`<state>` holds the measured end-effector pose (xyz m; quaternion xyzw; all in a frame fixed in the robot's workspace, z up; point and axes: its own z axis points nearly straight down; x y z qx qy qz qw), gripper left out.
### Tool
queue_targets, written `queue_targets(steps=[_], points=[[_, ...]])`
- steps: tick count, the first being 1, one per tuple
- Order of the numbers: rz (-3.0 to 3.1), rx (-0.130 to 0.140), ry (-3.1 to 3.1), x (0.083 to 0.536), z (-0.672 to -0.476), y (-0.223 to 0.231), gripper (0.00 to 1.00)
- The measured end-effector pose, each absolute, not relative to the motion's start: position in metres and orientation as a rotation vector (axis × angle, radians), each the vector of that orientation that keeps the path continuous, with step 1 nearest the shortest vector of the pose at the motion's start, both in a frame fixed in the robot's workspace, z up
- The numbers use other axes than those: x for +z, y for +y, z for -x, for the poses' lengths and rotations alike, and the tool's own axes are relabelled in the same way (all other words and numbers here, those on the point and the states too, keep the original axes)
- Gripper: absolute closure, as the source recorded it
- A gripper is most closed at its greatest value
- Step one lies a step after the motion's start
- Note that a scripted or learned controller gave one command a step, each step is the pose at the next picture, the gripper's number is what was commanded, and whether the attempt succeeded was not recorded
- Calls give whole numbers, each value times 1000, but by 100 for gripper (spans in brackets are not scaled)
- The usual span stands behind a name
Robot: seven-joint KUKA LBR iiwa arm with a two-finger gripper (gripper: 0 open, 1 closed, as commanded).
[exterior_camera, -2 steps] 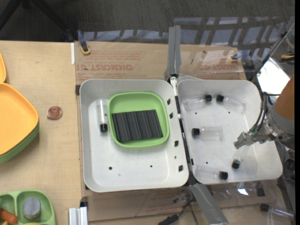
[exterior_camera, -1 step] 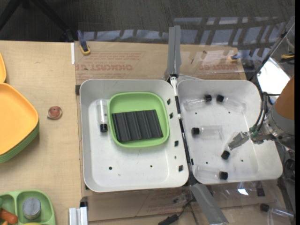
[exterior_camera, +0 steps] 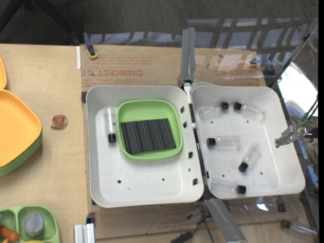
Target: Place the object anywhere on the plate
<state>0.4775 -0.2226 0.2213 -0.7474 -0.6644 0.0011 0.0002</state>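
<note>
On the bench we see two white bins. The green plate waits mid-left, ready for a vial from the right bin.

Dark grey carpet is seen beyond the bench, with black chair legs at upper left; a light wooden tabletop is lit evenly.

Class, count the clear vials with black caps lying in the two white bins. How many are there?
6, though clear ones are hard to see. Left bin: one beside the green plate. Right bin: two near the top, one mid-left, one mid-right, one at the bottom.
</note>
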Motion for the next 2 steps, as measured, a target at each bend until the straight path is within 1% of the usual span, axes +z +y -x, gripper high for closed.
queue_targets(steps=[1,2], points=[[2464,5,-1949,327,-478,-216,0],[2509,6,-1889,311,-478,-216,0]])
